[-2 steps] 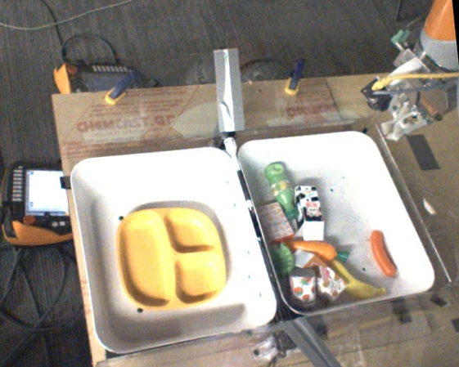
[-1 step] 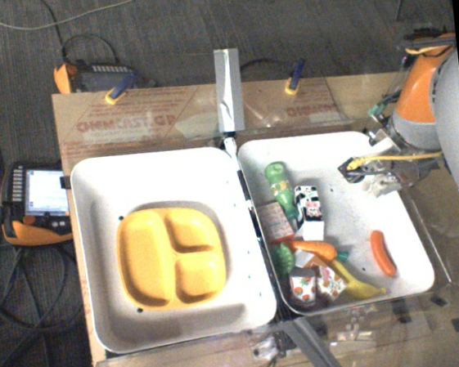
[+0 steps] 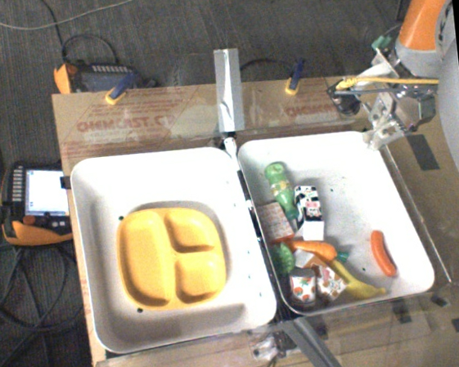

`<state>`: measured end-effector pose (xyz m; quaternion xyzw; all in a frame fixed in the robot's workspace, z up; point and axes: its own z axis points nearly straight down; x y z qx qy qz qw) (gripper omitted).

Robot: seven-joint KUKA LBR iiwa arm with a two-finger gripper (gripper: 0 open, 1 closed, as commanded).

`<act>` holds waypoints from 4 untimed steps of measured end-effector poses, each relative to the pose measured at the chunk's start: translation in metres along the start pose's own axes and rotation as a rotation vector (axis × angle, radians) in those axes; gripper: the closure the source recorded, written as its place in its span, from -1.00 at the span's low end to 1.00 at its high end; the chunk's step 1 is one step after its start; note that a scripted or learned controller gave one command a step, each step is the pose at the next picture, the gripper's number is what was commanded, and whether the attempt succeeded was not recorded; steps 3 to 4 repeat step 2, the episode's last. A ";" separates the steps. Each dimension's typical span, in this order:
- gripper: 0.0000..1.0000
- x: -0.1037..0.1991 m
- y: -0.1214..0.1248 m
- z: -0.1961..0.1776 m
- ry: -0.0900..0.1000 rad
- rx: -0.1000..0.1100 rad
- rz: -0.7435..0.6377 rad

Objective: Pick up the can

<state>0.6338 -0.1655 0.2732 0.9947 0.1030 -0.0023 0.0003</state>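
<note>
Can (image 3: 272, 216), as far as we can make it out, is the short item with the reddish-brown label lying in the right bin (image 3: 347, 191), pressed against that bin's left wall about halfway along it. It looks tipped on its side. We read its long axis as running roughly along that left wall, one end toward the bin's far edge and the other toward its near edge. The shape is small and partly crowded, so we cannot say which end is the top.

The other things are also clustered on the left side of the right bin:
- A green bottle (image 3: 277, 178) lies just beyond the can, toward the bin's far edge.
- A black-and-white carton (image 3: 307, 202) sits just beside the can, toward the bin's middle.
- A carrot (image 3: 316, 249) lies nearer the bin's front edge.
- A banana (image 3: 358, 286) is in the bin's near part, close to the front edge.
- A red sausage (image 3: 382, 253) lies alone toward the bin's right wall.

The gripper (image 3: 381, 127) hangs at the right bin's far right corner, over the rim and well apart from the can. We cannot tell whether it is spread or closed, and we see nothing held in it.

Outside the right bin's left wall sits the left bin (image 3: 89, 236), holding a yellow tray (image 3: 172, 255).
</note>
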 end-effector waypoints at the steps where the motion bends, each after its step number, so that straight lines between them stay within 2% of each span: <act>1: 1.00 0.017 -0.009 -0.007 0.002 0.004 0.000; 2: 1.00 0.002 0.060 -0.021 0.000 0.000 0.005; 4: 1.00 0.002 0.060 -0.021 0.000 0.000 0.005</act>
